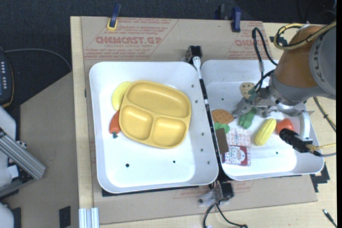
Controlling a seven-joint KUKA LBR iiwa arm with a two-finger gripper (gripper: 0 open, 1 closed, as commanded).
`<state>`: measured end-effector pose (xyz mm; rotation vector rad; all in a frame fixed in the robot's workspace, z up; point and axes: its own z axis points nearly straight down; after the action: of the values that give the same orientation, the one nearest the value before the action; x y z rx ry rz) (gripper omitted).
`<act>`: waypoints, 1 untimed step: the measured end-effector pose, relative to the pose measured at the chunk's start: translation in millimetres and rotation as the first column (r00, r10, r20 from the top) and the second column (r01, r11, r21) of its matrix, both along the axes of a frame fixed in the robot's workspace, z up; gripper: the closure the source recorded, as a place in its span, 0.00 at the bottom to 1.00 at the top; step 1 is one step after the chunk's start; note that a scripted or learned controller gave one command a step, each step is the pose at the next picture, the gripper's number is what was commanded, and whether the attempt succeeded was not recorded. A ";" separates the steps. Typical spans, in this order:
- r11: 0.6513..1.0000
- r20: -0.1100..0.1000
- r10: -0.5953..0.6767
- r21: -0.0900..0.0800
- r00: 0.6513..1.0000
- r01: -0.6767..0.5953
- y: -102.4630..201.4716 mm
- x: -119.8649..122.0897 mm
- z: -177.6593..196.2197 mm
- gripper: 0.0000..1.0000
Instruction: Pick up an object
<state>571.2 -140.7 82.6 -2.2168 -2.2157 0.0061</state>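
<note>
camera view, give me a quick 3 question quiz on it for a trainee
1. True or false: the yellow divided tray lies in the left bin.
2. Which bin is the tool over: A left, B right?
3. Fill in: at the tray's left edge lie a yellow piece and an ____ one.

Key: 1 true; 2 B, the right bin, above the green item beside the yellow corn; 3 orange.

Bright even light, soft shadows, slight blur
</note>
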 end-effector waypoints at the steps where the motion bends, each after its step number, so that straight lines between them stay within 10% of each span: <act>1: 1.000 0.005 -0.001 -0.001 1.000 0.001 0.0 -0.1 2.0 0.00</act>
<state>571.0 -140.7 84.6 -2.2206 -2.2177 0.0013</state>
